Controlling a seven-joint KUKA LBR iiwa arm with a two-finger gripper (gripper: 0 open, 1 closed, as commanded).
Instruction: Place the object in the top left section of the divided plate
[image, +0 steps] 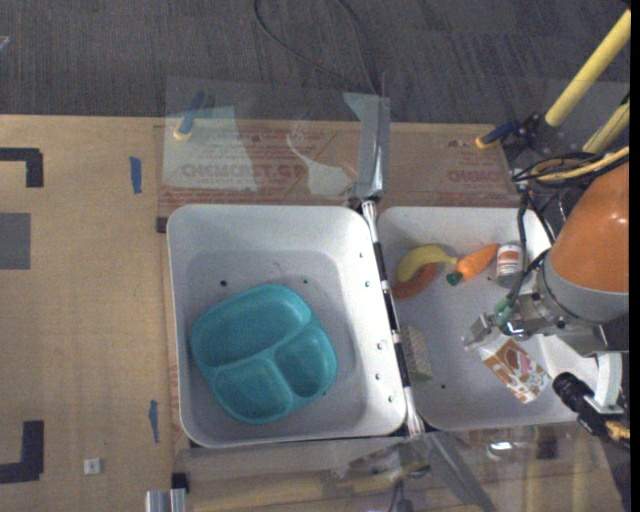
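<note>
- Teal plastic divided plate (262, 351): rounded outline, three sections, one large and two smaller; lies flat and skewed in the left bin (200, 240).
- Yellow banana (422, 259): curved, near the top of the right bin (450, 400); a red-brown piece (412, 285) lies just beneath it.
- Orange carrot (474, 263): green stub at its left end, just beside the banana.
- Small can (509, 260): upright, red-and-white label, beside the carrot.
- White printed carton (513, 367): lying tilted, directly under the gripper (492, 331).
- Grey ridged block (417, 354): near the bin's left wall.
- Gripper: low over the carton's upper end; possibly touching it, but finger spread cannot be told.
</note>
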